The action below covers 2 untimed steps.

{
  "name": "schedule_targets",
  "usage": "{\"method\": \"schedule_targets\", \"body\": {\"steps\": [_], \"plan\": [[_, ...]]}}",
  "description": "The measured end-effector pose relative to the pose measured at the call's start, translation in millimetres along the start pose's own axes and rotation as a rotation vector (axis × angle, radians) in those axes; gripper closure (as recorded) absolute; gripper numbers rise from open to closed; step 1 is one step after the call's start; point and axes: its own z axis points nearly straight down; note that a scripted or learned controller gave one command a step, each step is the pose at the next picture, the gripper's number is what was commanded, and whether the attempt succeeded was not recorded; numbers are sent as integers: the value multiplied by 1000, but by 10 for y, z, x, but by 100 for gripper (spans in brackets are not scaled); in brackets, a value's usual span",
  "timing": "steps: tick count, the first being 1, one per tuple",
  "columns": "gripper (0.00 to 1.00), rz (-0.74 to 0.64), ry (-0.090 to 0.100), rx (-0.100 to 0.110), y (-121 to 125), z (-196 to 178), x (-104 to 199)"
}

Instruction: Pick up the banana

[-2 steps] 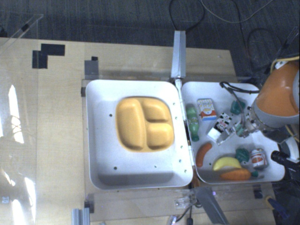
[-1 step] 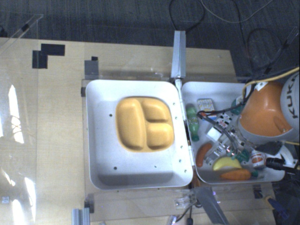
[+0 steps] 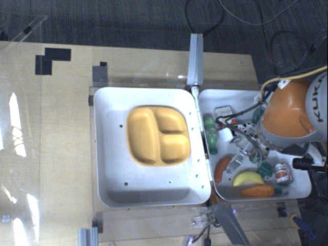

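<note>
A pale wooden bench (image 3: pixel 56 137) stands on dark carpet (image 3: pixel 102 9) — two white bins on it. The left bin (image 3: pixel 110 188) holds a yellow tray (image 3: pixel 156 136). The right bin (image 3: pixel 302 188) holds the banana (image 3: pixel 248 178), just below the gripper (image 3: pixel 241 155) — its grip cannot be told.

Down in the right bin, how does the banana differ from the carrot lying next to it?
The banana is yellow; the carrot is orange. The banana looks thicker and curved, arching upward, while the carrot is slimmer and nearly straight. The banana lies closer to the gripper, with the carrot beyond it against the near wall of the right bin. Both lie flat, roughly side by side and touching or nearly so.
</note>
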Motion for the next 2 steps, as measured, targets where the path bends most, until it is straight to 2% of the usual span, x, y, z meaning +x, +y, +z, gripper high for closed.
{"method": "schedule_targets", "body": {"steps": [1, 2], "plan": [[0, -50, -7, 2, -675, -5, -21], [0, 376, -4, 1, -640, 1, 12]]}}
